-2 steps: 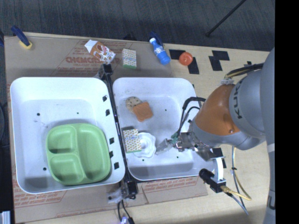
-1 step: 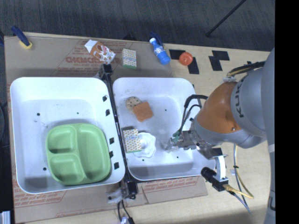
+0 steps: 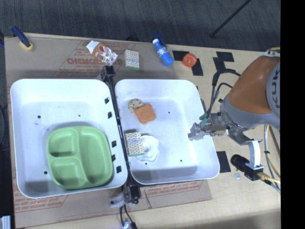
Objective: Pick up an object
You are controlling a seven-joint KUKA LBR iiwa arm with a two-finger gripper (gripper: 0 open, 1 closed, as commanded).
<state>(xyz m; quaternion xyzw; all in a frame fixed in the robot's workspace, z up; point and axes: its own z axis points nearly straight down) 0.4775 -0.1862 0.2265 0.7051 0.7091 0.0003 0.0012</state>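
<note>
Hand (image 3: 196,131) at right bin's (image 3: 190,168) right wall, orange object (image 3: 145,113) well apart.

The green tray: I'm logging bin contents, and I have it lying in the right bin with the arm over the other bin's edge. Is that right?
Not quite. The camera view shows the green tray in the left bin; the gripper is over the right bin.

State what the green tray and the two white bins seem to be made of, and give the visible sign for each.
The green tray: probably moulded plastic, with even matt colour and rounded compartment walls. The left bin and the right bin: likely thin formed plastic, smooth white with soft sheen and rounded corners; painted metal cannot be ruled out.
</note>
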